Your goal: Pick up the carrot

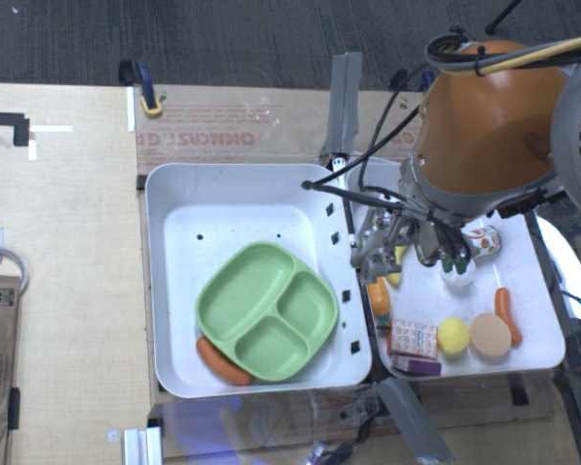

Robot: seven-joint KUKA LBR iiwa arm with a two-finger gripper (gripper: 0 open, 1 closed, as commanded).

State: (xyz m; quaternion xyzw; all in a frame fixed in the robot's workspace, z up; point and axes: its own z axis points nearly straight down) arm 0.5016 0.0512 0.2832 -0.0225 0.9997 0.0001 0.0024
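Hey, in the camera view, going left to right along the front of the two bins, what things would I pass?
Orange sausage-shaped piece → green divided plate → small printed carton → yellow ball → tan round disc → carrot-like orange piece near the right bin's right wall.

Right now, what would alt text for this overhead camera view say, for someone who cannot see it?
A grey robot arm with an orange band reaches over the right-hand shallow white bin, its gripper hanging above small toy foods including an orange carrot. The left-hand white bin holds a green divided plastic plate with an orange sausage-shaped toy beside it.
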